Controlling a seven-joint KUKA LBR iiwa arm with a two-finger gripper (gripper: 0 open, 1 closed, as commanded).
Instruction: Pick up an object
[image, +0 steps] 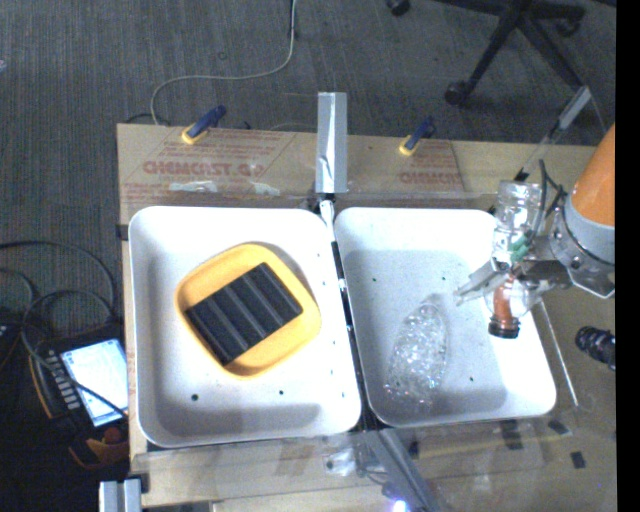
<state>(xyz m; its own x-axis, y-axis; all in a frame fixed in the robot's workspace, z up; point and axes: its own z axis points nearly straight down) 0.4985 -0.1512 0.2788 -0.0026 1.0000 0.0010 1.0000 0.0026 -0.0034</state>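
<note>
**Claw hanging over the right bin, clear crumpled object lying apart from it**

The arm (590, 215) is reaching in from the table's right edge, its orange band showing above the grey wrist. The claw (505, 300) is hanging over the right bin (455, 230), close to that bin's right wall and about midway along it. A small reddish-brown, dark-tipped piece is showing at the claw's lower end; whether this is part of the claw or something in it cannot be told, and whether the claw is open or closed cannot be told either.

A clear, crumpled plastic object (420, 350) is lying on the floor of the right bin, toward the bin's near edge and roughly at its middle. It is sitting to the left of the claw and nearer the table's front edge, apart from it and not touching.

In the left bin (160, 400), a yellow tray-like object with a black ribbed top (248, 308) is lying tilted near the bin's centre, well apart from the claw.

Two blue-and-yellow clamps (203, 123) are sitting at the table's far edge.
</note>
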